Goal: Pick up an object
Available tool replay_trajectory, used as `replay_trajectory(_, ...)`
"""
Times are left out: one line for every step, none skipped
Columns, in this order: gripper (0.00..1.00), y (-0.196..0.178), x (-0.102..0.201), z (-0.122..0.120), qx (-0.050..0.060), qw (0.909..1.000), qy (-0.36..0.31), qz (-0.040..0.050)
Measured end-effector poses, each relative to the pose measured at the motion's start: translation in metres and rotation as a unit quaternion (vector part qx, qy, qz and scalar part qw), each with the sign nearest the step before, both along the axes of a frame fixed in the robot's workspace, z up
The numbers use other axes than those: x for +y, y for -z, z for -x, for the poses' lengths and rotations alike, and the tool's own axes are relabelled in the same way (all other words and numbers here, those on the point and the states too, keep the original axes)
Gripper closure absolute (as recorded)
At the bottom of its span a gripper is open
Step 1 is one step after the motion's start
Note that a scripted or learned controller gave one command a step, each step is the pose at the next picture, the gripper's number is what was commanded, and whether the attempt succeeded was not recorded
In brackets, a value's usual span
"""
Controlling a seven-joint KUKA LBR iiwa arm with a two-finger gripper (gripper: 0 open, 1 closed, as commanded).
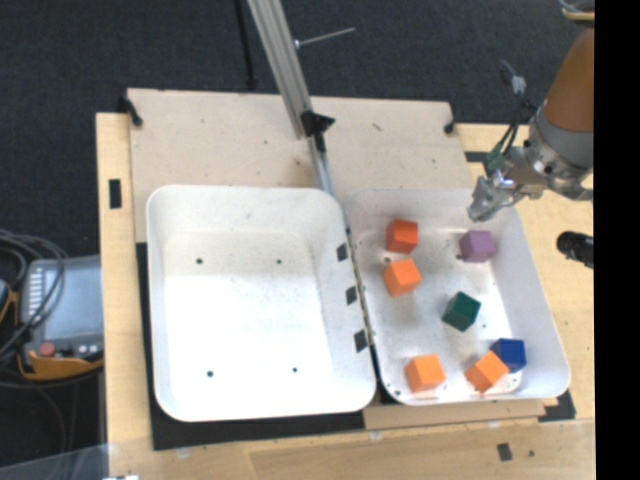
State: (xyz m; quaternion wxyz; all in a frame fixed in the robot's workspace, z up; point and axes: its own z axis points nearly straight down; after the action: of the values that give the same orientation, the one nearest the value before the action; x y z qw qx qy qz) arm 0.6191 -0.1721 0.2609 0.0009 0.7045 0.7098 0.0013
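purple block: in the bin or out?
In. The purple block sits on the right bin's floor near its far rim, just below the gripper.

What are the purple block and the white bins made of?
The purple block looks like matte foam or painted wood: flat colour, no shine, soft edges. I can't tell which. The bins look like smooth white plastic, thin with rounded moulded corners and scuffed with dark specks.

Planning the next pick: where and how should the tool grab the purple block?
Probably from straight above, closing on two opposite flat sides of the purple block. It is a small cube sitting apart from the orange blocks, near the right bin's far wall, and the tool hovers just beside it.
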Motion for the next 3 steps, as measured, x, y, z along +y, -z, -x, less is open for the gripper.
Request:
replay_trajectory(1.00, 0.011, 0.052, -0.013, 0.002, 1.0000, 0.001, 0.0004)
replay_trajectory(1.00, 0.022, 0.101, -0.023, 0.003, 1.0000, 0.001, 0.0005)
replay_trajectory(1.00, 0.027, 0.157, -0.035, 0.001, 1.0000, 0.000, 0.0005)
